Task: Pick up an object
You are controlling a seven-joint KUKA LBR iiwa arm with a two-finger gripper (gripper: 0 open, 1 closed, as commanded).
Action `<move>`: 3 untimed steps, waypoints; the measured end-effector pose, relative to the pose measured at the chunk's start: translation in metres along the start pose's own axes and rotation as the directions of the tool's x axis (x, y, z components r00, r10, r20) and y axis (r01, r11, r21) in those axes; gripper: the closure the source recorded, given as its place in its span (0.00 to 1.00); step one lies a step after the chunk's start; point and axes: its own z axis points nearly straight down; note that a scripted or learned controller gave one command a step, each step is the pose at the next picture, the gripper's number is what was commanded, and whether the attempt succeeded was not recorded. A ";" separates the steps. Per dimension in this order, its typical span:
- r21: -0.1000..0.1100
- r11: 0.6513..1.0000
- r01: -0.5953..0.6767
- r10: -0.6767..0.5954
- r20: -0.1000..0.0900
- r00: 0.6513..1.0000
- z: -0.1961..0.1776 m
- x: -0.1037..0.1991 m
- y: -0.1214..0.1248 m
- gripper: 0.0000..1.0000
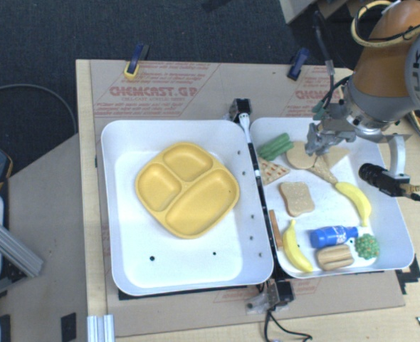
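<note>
Hot dog (335,257), blue can (334,234), grapes (367,246), two bananas — front of right bin (402,223). Bread slice (296,198) mid-bin. Gripper (319,147) at the bin's back edge, jaws low over a tan cracker (302,157) — touching or apart, cannot tell; jaw state cannot be told. Green pod (275,147) just beside. Yellow plate (186,188), left bin.

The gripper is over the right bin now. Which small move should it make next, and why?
Probably a short, straight descent. The gripper sits over the far end of the right bin, just above a round tan cookie, with the green piece close beside it. Nothing shows between its fingers yet.
</note>
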 end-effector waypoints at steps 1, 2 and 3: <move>0.007 1.000 -0.003 0.003 -0.002 1.000 -0.003 0.006 -0.011 1.00; 0.001 1.000 -0.004 0.004 0.000 1.000 -0.018 -0.003 -0.008 1.00; 0.009 1.000 -0.005 0.005 -0.002 1.000 -0.003 -0.005 -0.010 1.00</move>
